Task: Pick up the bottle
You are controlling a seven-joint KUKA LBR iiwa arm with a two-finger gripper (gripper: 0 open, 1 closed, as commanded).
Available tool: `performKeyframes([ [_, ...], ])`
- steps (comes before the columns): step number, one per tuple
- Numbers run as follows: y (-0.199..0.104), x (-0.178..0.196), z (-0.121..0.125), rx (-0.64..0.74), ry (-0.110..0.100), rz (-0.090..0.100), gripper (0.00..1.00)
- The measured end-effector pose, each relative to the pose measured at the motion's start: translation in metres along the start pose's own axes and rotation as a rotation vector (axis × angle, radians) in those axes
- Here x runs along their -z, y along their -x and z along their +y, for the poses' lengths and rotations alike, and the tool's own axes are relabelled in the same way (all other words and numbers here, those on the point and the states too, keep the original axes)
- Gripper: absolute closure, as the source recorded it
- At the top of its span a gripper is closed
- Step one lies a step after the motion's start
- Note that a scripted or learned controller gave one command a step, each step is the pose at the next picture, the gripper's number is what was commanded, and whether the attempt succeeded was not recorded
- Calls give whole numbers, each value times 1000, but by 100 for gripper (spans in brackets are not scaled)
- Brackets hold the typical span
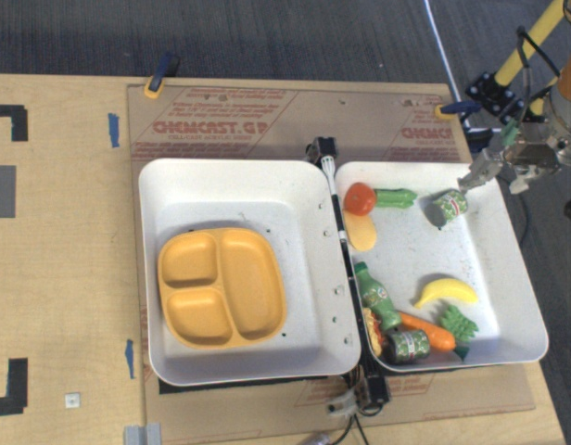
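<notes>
The bottle [373, 297] is small and green with a printed label. It lies along the left wall of the right bin [508, 248], near the front, cap end pointing to the back. My gripper [498, 180] hangs over the back right corner of that bin, far from the bottle. Its fingers [475, 174] are spread and open, with nothing between them. A tilted grey-green can [448, 207] lies just left of and below the fingertips.
The right bin also holds a red tomato [360, 198], a green pepper [395, 197], a pale yellow piece [362, 235], a banana [445, 291], a carrot [426, 329] and a dark can [408, 345] crowded against the bottle's base. A yellow divided plate [221, 286] lies in the left bin [174, 193].
</notes>
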State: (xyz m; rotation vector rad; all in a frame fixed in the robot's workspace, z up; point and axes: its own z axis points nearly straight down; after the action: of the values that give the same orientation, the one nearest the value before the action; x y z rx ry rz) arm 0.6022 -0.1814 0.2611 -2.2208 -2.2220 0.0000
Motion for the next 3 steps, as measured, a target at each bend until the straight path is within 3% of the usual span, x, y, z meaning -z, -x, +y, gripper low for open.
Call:
performKeyframes([
  [1,-56,-80,-49,-143,-3,1,0],
  [2,-81,-161,-110,-7,23,-10,0],
  [3,4,-171,-115,5,2,-2,0],
])
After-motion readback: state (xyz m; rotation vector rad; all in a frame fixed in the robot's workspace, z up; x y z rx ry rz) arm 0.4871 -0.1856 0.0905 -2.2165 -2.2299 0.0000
